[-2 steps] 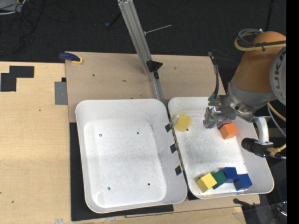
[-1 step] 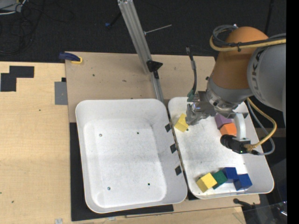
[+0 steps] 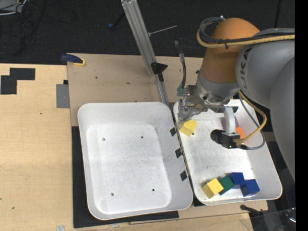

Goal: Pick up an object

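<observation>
My gripper (image 3: 185, 113) hangs over the far left part of the right bin (image 3: 269, 189), close to the wall shared with the left bin. A small yellow block (image 3: 188, 127) shows tilted directly beneath the gripper's tip, touching or nearly touching it. Whether the block is gripped or lying on the bin floor cannot be made out from this angle. At the near end of the right bin lie a second yellow block (image 3: 211, 188), a green block (image 3: 226, 183) and two blue blocks (image 3: 237, 178) (image 3: 249, 187), all bunched together.
The left bin (image 3: 96, 114) stands beside the right one. A slanted aluminium bar (image 3: 142, 37) rises behind the bins. A small orange and purple item (image 3: 237, 131) lies under the arm's wrist, partly hidden. Black clips (image 3: 179, 153) line the bins' shared edge.
</observation>
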Controlling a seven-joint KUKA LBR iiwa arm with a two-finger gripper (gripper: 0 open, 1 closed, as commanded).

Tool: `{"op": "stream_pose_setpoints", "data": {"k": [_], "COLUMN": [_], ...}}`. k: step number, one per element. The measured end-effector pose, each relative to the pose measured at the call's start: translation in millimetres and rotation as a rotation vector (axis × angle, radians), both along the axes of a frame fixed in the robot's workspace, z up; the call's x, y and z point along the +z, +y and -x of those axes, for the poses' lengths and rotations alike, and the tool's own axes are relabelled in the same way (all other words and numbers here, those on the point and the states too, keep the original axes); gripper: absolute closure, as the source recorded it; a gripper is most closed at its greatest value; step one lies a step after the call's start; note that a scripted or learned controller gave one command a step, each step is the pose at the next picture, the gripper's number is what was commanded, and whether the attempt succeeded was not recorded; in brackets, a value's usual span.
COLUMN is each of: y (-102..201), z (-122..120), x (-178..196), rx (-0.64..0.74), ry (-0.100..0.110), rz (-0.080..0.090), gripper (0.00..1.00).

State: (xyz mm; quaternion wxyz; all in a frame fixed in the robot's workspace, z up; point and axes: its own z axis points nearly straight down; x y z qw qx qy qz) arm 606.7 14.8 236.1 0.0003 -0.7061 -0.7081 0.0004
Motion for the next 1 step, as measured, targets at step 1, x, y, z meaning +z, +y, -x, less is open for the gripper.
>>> {"op": "stream_pose_setpoints", "data": {"k": [1], "y": [52.3], "z": [-16.9], "x": [-13.1], "rx": [0.001], "ry": [0.002], "rz": [-0.001], "gripper": [1.00]}}
